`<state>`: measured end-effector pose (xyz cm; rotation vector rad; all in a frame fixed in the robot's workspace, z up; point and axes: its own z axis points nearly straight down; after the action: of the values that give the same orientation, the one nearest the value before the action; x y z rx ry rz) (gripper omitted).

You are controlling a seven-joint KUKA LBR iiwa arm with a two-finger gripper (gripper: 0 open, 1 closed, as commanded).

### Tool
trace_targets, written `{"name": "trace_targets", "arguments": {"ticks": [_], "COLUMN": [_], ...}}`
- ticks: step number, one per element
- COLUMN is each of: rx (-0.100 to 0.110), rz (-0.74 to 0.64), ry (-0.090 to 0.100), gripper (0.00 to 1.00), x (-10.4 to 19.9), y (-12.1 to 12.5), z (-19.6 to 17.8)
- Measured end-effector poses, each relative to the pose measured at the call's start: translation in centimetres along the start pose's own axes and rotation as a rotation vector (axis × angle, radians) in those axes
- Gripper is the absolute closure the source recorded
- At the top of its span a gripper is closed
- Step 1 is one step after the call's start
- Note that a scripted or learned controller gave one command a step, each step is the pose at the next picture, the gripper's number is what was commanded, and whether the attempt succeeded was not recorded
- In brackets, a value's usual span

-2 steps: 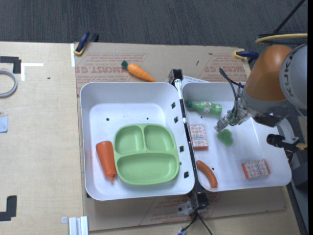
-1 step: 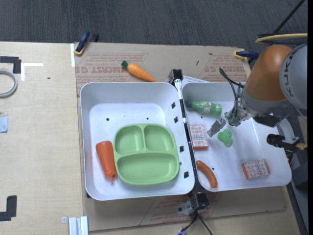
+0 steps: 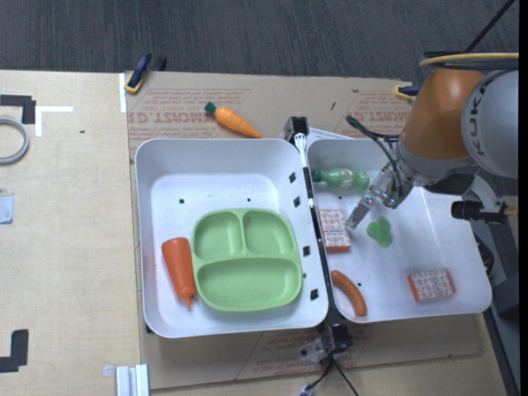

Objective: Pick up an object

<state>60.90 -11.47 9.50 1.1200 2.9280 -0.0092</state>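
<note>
We see the arm [image 3: 462, 122] reaching in from the right over the right bin [image 3: 462, 304], its gripper [image 3: 369, 207] angled down toward the bin's left half. The jaws look slightly spread with nothing between them, one tip close to the small patterned box [image 3: 334, 228] that lies against the bin's left wall. Just to the right of the jaws sits a small green piece [image 3: 380, 233], near them but apart. Behind the gripper a green bottle [image 3: 340, 178] lies on its side near the bin's far wall. A sausage [image 3: 349, 293] lies near the front left corner, and a second patterned box [image 3: 430, 285] rests toward the front right. In the left bin [image 3: 153, 221] a green divided plate [image 3: 246, 259] sits with an orange carrot [image 3: 179, 269] just beside its left edge. Another carrot [image 3: 233, 120] lies on the table [image 3: 66, 262] beyond the bins, on the cardboard.
</note>
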Motion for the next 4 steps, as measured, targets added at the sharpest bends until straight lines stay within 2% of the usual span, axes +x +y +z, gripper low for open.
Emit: {"name": "trace_targets", "arguments": {"ticks": [1,2,3,4], "rx": [-0.001,-0.003,-0.004,-0.005], "rz": [0.266,0.321,-0.114,-0.318], "ry": [0.000,0.006,0.007,0.007], "gripper": [0.00,0.00,0.00,0.00], "x": [-2.2,1.0,11.3,13.1], "y": [3.9,7.8,4.9,3.6], "z": [0.1,-9.8,-11.0,-9.8]}}
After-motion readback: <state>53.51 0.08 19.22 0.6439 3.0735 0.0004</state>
